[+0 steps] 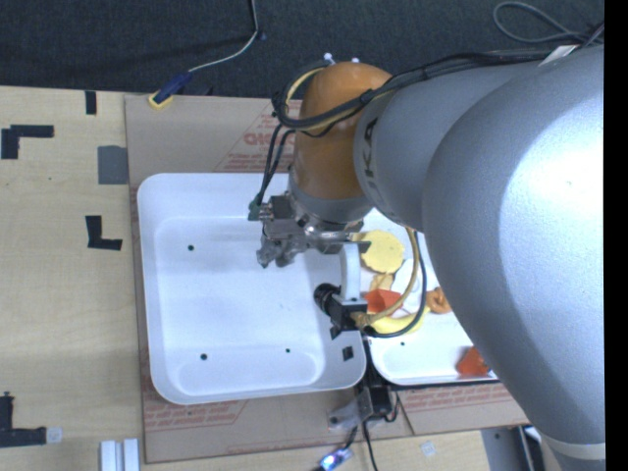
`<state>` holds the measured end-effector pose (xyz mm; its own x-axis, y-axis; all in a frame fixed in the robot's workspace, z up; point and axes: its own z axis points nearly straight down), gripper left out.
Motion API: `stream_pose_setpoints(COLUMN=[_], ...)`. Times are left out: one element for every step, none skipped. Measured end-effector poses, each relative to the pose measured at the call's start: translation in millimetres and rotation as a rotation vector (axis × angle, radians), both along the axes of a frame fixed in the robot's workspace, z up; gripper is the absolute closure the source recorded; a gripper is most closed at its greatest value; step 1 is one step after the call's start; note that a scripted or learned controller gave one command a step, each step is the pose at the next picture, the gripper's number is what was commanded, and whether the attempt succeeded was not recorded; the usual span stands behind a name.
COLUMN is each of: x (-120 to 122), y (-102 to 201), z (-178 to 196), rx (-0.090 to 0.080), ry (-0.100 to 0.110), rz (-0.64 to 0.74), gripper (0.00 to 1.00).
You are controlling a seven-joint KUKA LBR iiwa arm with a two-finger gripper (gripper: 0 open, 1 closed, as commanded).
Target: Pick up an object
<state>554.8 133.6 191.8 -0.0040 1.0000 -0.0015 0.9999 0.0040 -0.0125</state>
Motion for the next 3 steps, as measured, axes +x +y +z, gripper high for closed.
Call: stream_pose_setpoints(x=[30.5, -16.3, -14.4], y=[61.6, 102.6, 99.4], z=[78.5, 78.5, 78.1], rx=[0.004, 0.000, -0.002], ry=[-0.016, -0.005, -0.006], rz=[0.003, 0.002, -0.002], gripper=[1.00, 1.00, 0.00])
